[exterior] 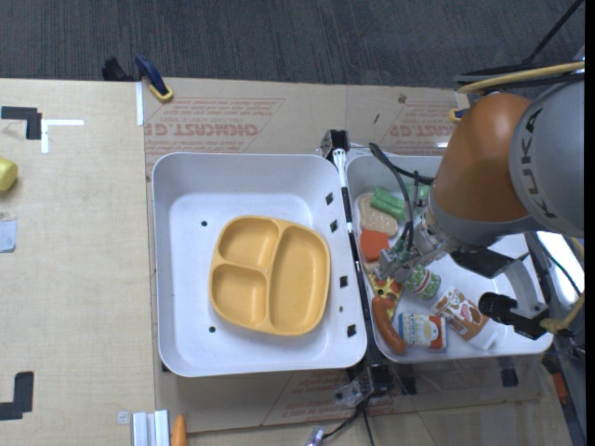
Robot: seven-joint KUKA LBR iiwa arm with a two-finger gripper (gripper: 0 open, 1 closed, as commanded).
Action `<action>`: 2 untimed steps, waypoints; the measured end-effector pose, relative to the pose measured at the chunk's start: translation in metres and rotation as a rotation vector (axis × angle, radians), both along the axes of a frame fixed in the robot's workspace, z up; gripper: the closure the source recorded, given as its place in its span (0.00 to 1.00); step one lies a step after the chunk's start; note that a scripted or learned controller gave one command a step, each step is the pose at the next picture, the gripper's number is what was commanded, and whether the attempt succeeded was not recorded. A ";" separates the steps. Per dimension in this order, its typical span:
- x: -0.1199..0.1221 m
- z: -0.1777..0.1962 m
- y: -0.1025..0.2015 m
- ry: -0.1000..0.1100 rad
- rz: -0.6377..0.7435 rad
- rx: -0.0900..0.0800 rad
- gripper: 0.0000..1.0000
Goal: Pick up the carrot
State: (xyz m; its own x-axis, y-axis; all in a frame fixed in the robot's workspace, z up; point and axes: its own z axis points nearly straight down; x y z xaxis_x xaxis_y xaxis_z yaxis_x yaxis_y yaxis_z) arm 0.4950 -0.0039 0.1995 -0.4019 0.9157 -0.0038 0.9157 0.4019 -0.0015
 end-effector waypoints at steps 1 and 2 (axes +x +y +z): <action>-0.016 -0.008 0.074 0.001 0.019 0.003 1.00; -0.017 -0.012 0.166 0.001 -0.115 0.001 1.00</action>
